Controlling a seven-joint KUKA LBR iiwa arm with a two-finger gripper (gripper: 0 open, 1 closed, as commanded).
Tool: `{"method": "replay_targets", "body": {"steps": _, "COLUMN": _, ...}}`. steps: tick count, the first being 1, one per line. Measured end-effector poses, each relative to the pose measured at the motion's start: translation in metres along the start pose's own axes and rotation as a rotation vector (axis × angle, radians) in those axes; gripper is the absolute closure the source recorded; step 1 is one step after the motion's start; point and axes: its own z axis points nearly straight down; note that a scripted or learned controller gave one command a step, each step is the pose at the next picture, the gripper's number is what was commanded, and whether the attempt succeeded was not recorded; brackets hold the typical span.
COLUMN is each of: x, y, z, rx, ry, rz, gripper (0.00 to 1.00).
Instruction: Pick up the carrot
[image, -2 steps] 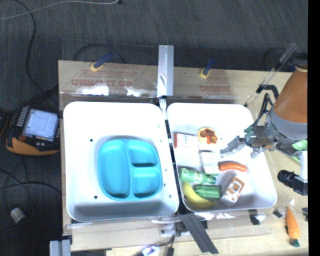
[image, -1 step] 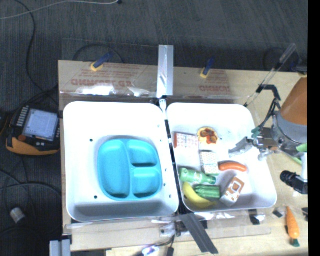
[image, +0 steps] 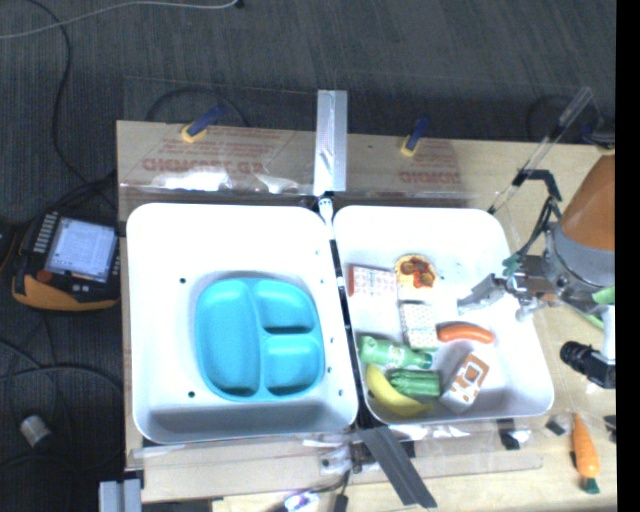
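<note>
The carrot (image: 465, 332), a short orange-red tapered piece, lies on its side in the right bin (image: 470, 225), just right of a small white packet. My gripper (image: 500, 298) hangs over the right part of that bin, slightly behind and to the right of the carrot, apart from it. Its fingers (image: 480, 292) look spread, with nothing between them. The grey arm with its orange band (image: 598, 205) comes in from the right edge.
Around the carrot lie a banana (image: 390, 395), green vegetables (image: 400, 355), a red-and-white card (image: 370, 283) and small packets (image: 465, 378). A blue divided tray (image: 258, 335) sits in the left bin. An orange stick with a green tip (image: 585, 455) lies on the bench outside the bins.
</note>
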Motion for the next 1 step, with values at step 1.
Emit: {"method": "replay_targets", "body": {"steps": 1, "x": 0.0203, "y": -0.0064, "z": 0.0083, "rx": 0.0, "ry": -0.002, "rz": -0.054, "gripper": 0.0}}
